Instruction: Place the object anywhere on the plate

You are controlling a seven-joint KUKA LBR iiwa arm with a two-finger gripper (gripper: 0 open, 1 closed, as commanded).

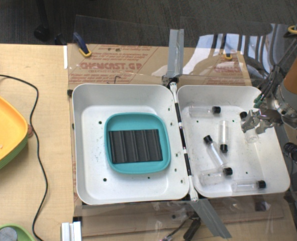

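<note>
Vials point(222, 136) — clear plastic, black caps.

Both bins point(83, 149) look like smooth white plastic — faintly glossy. The teal plate point(113, 127) seems matt plastic, the tubes point(222, 134) clear and shiny — the bench point(47, 109) pale wood.

Two bins point(88, 134), one plate point(137, 122), six vials point(222, 134).

Fixed overhead slant over both bins point(83, 134)
</note>
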